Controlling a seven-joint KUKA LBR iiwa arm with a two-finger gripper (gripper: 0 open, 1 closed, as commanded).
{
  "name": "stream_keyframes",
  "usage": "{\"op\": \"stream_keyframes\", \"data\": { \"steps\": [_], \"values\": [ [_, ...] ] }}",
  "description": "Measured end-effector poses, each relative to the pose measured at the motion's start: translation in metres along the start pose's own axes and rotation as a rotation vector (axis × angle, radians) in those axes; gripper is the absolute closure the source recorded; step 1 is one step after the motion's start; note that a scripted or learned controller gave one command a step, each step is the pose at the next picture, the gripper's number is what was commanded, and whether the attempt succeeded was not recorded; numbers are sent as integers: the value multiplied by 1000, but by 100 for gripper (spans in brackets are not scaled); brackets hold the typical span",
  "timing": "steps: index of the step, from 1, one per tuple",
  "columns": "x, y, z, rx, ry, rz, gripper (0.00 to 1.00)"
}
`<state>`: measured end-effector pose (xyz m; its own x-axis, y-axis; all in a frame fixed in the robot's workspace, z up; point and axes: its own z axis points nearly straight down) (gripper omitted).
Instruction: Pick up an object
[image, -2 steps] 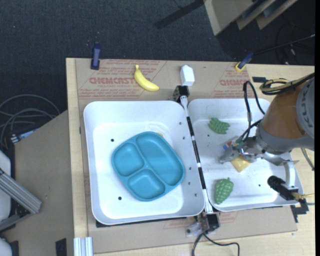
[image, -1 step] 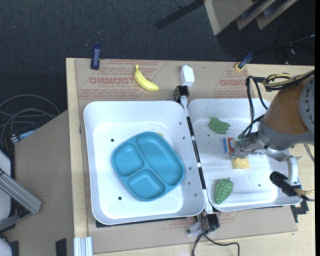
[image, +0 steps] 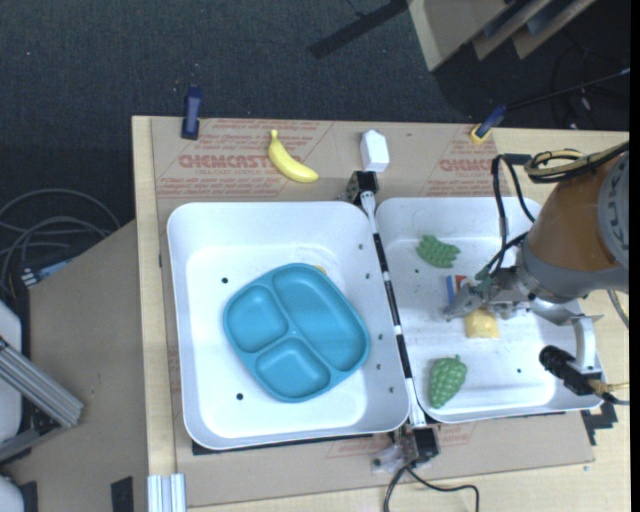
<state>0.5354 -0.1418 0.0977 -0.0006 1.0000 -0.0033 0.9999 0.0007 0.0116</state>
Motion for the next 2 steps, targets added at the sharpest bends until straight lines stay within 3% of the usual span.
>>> {"op": "stream_keyframes", "data": {
  "steps": [1, 2],
  "values": [
    [14, -23, 11, 7, 1, 2, 0],
    [36, 5, 11, 5, 1, 0, 0]
  ]
}}
